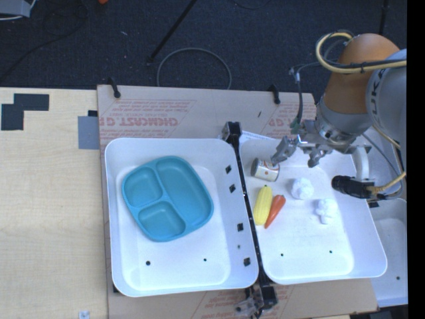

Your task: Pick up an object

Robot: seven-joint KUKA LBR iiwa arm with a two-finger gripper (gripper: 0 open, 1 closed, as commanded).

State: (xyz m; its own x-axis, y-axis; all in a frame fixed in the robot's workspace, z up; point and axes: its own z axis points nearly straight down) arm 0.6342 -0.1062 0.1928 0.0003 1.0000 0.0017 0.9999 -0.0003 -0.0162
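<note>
My gripper (pixel 300 153) hovers over the back of the right bin (pixel 345 258), its fingers spread open and nothing between them. A small tan cylinder (pixel 265 171) lies on its side just left of and below the left fingertip. Nearer the front lie a yellow corn cob (pixel 263 205) and an orange carrot (pixel 275 211), touching each other. A white lump (pixel 303 189) sits below the gripper, and a second white lump (pixel 325 210) lies to its right.
The left bin (pixel 133 271) holds a blue divided plate (pixel 166 198). A black divider (pixel 242 205) runs between the bins. A black fitting with cables (pixel 352 186) hangs over the right bin's right side. The arm's orange band (pixel 362 72) rises at the back right.
</note>
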